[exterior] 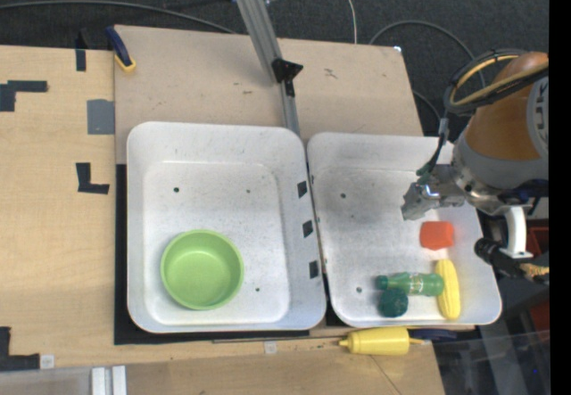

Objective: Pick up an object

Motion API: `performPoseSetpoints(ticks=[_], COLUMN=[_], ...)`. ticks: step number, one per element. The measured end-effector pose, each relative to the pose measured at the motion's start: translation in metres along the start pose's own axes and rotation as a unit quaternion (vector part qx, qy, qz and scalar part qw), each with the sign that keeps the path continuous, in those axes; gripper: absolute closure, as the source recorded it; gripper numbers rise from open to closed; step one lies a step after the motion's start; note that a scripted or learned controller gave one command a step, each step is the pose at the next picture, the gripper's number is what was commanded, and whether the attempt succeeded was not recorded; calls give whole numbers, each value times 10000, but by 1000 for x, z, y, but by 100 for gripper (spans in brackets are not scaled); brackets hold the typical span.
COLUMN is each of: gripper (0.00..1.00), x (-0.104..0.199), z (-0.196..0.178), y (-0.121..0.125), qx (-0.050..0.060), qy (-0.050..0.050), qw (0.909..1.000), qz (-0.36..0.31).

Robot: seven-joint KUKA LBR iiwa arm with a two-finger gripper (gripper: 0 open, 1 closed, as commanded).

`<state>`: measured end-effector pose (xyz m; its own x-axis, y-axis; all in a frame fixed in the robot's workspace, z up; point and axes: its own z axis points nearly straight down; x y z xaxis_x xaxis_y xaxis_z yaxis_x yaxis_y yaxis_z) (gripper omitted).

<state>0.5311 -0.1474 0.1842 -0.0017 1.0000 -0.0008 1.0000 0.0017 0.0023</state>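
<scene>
The bench (223,72) carries the left bin (147,206) and the right bin (357,170), side by side. A yellow bottle (379,341) lies just beside the right bin's near edge.

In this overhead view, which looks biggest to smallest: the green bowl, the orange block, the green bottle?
1. green bowl
2. green bottle
3. orange block

The last two are fairly close in looks.

You will find nothing to read here: no words, numbers, brands or signs that can be made out. The green bottle (412,283) in the right bin (357,161) may carry a label, but it is too small and blurred to tell. The black tape marks on the table (53,206) form shapes, not letters.
</scene>
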Motion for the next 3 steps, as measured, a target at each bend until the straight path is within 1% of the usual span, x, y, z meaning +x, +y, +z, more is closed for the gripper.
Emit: performPoseSetpoints(ticks=[1,2,3], gripper=[100,100,100], x=[3,56,111], z=[-59,-49,-39], y=[9,16,27], qx=[-14,21,26], qy=[-4,9,9], qw=[10000,10000,10000], qz=[-3,-22,-27])
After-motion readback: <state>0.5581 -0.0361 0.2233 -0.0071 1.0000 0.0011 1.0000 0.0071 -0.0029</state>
